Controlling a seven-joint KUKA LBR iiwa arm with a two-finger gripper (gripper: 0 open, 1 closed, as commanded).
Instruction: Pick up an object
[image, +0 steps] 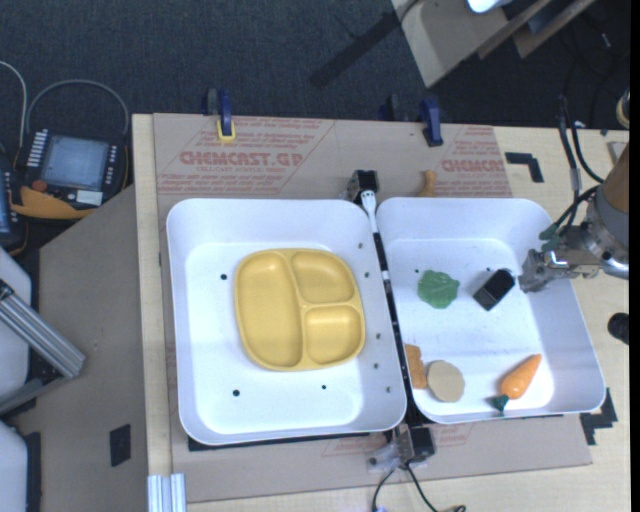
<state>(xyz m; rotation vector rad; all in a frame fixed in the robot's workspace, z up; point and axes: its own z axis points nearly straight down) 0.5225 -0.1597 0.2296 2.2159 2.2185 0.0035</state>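
**Four things in the right bin, nothing picked yet**

Pincer (533, 268) sits at the right bin (570, 330) rim, just right of the black block (493, 289); can't tell its state. Looks like approach stage: next it needs lining up over the block and dropping down.

I see two white bins (200, 300), a yellow tray (298, 308) in the left one. Right bin: green lump (438, 288), black block (493, 289), orange carrot (520, 378) w/ green tip, tan disc (446, 381).
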